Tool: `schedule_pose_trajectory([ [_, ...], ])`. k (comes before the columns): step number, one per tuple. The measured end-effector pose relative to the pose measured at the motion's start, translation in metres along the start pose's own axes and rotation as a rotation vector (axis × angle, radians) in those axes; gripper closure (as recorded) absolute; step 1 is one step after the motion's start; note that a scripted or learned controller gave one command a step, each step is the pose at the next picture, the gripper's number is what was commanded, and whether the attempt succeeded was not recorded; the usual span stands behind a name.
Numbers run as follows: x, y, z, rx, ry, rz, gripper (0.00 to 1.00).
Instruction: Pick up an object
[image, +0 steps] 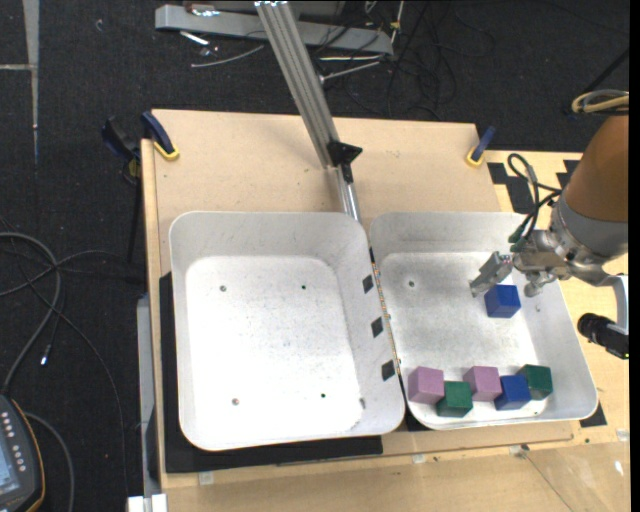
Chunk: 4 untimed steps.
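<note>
A blue cube (502, 301) is sitting alone at the frame's right. Two purple (426, 383), two green (456, 398) and another blue block (513, 391) are lining the lower right.

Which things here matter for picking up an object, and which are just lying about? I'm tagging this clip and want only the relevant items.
Part of the job:
gripper, open
lone blue block under it
purple blocks, green blocks and another blue block along the near wall
right bin

Just lying about:
left bin
clamps
metal pole
cables
</note>
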<state>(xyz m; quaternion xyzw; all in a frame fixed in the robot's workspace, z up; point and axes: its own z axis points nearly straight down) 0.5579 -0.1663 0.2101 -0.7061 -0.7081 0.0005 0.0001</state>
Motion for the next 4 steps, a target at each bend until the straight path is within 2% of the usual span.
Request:
schedule_pose_trajectory([
  [1,-0.043,0.039,0.053,-0.001,-0.002,0.005,0.00],
  [2,-0.054,0.049,0.119,0.002,0.000,0.003,0.00],
  [3,-0.054,0.050,0.104,-0.003,-0.002,0.000,1.00],
  [4,0.014,0.083,-0.010,-0.011,0.000,-0.005,1.00],
])
